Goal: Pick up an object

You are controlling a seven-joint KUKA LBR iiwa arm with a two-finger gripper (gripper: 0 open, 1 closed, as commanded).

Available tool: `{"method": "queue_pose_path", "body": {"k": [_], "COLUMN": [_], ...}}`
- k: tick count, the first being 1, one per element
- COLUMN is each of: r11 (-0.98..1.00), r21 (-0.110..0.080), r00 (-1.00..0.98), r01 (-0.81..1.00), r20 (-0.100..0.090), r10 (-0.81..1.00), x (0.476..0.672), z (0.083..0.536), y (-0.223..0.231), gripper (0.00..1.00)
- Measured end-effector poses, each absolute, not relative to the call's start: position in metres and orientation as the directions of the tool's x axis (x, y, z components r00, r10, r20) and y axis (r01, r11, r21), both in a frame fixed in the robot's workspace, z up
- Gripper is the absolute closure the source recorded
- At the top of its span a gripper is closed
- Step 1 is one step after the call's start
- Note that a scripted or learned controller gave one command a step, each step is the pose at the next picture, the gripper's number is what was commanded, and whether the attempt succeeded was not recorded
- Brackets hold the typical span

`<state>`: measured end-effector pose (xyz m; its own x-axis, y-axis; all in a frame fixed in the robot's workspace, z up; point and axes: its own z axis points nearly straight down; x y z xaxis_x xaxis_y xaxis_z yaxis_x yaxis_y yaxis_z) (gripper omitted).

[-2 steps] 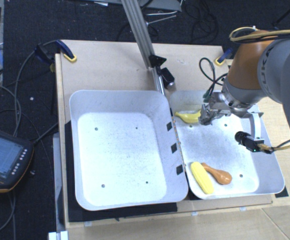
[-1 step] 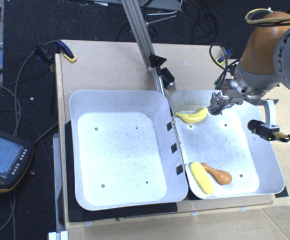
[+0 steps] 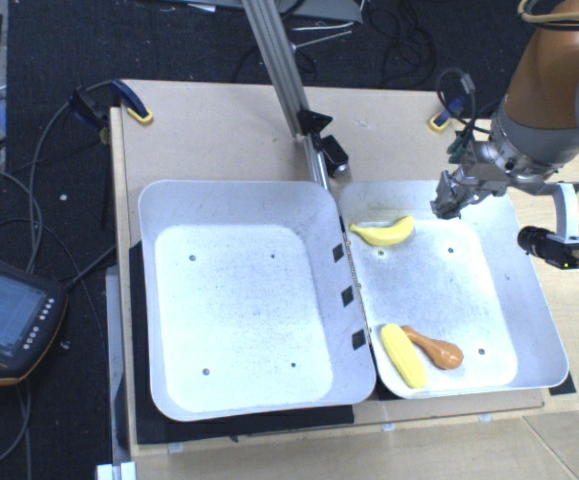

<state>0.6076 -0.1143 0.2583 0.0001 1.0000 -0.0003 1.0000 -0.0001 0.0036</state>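
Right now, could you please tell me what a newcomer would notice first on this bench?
Probably the curved yellow banana near the back of the right white bin, with the grey arm's gripper hovering just to its right. At that bin's front edge, a yellow corn cob lies against an orange-brown drumstick-shaped toy.

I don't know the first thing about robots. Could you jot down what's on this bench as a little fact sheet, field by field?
arm: grey with an orange band, reaching in from the right
gripper: above the far right corner of the right bin
right bin: holds three things
banana: near the far left corner
yellow corn-like piece: at the near edge
orange drumstick-shaped toy: touching the yellow piece
left bin: white, speckled floor
held item: none seen
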Motion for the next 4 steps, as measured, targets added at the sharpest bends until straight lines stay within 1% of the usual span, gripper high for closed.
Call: {"method": "queue_pose_path", "body": {"k": [1,3,4], "r11": [0.004,0.004,0.004], "r21": [-0.001,0.0,-0.002], "r00": [-0.004,-0.004,-0.004], "r01": [1.0,1.0,1.0], "r20": [0.001,0.001,0.001], "r10": [1.0,1.0,1.0], "x": [0.616,0.623,0.626], "z": [0.245,0.257,0.239], "y": [-0.061,0.039,0.092], "gripper": [1.0,1.0,1.0]}}
